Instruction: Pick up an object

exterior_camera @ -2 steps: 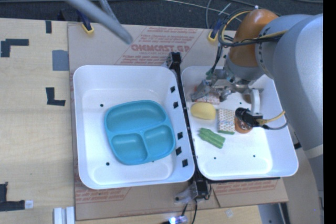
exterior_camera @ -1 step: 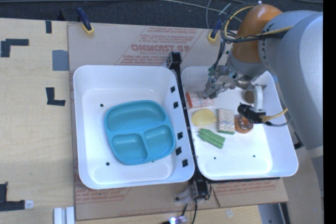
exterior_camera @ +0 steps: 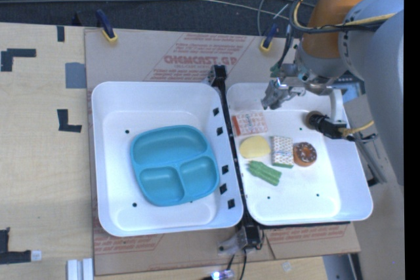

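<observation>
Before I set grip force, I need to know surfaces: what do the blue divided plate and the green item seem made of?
The blue divided plate looks like smooth moulded plastic, with an even colour and soft sheen. The green item looks like matte toy plastic or rubber, possibly ridged; too small to be sure.

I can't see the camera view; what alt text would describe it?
A grey robot arm's gripper hovers over the right bin, above a patterned card, yellow piece, green piece, small packet and donut. The left bin holds a blue divided plate.
</observation>
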Available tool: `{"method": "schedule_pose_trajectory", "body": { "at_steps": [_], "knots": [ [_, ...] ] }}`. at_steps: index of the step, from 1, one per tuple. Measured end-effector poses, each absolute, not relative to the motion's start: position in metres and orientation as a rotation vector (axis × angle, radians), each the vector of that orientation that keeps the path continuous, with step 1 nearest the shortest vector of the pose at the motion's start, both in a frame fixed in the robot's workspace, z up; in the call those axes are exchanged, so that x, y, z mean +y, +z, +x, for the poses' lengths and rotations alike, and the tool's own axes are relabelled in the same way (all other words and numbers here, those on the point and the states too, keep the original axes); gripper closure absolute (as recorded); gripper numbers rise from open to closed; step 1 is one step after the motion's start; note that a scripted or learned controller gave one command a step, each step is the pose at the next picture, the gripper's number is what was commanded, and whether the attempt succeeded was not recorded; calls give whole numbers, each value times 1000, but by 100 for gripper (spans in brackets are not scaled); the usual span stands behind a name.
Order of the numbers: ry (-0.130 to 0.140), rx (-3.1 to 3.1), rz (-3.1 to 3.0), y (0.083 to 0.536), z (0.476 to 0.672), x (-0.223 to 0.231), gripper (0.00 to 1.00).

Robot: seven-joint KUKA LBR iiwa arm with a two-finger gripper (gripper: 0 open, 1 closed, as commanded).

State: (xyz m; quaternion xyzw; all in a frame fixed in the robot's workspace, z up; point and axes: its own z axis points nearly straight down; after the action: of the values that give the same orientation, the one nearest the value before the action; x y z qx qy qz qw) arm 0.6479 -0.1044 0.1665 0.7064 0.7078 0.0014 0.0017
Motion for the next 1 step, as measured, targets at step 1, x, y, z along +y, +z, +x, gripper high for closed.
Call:
{"method": "schedule_pose_trajectory", "body": {
  "at_steps": [1],
  "knots": [
    [3, 2222, 2218, 214, 642, -98, 100]
  ]
}}
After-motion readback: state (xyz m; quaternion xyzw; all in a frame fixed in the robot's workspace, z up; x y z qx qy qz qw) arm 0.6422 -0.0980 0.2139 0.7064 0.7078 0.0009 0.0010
